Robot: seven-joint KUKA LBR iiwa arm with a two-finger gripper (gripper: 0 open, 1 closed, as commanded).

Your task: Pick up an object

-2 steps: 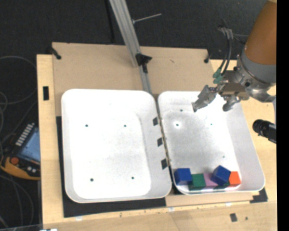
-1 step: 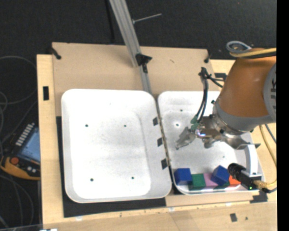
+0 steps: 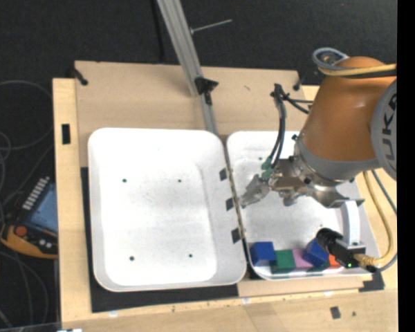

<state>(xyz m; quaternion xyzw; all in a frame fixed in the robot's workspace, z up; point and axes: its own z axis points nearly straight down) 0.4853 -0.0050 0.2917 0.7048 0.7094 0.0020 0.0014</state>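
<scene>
Small blocks lie along the near wall of the right bin (image 3: 263, 144): a blue block (image 3: 263, 252) at the left end, a green block (image 3: 284, 260) touching it, then a pale purple block (image 3: 303, 260), then a second blue piece (image 3: 317, 253) with a bit of orange beside it. They look like small, rigid cubes with flat faces and sharp edges, probably light foam or wood, neither fragile nor slippery. The blue block stands slightly proud of the row with bare floor behind it, so it looks the easiest to take: fingers across two opposite flat sides, coming straight down. Its neighbours crowd it on the right and the bin wall is close in front, so a finger could land on the green block or on the rim.

Farther back, the gripper (image 3: 252, 196) hangs above the bare floor near the divider between the bins, well apart from the blocks; nothing sits between its fingers, and whether they stand wide or narrow I cannot tell. The left bin (image 3: 152, 206) lies beside it.
</scene>
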